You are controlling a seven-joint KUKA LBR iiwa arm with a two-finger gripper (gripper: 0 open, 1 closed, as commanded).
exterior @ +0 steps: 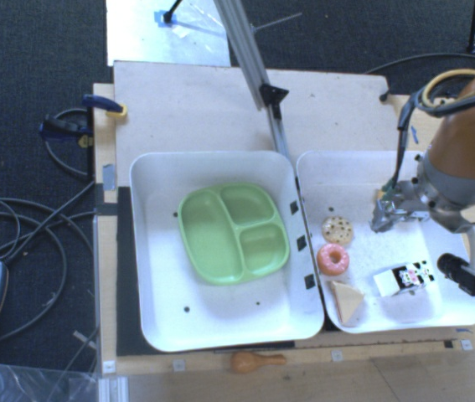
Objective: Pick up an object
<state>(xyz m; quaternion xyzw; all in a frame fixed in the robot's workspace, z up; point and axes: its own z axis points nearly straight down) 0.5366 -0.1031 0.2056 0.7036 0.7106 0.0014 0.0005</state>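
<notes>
Though blurred, hand (385,217) above cookie (337,229).

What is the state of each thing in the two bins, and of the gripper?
Green divided plate: lying flat in the left bin, nothing on it.
Cookie: flat in the right bin.
Pink donut: flat, below the cookie.
Sandwich wedge: lying down.
Black-and-white box: lying down.
Gripper: above the right bin, holding nothing visible.

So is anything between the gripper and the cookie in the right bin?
Nothing visible. The gripper hangs to the right of the cookie, with bare white bin floor between them. The pink donut lies nearer the camera, out of that line.
</notes>
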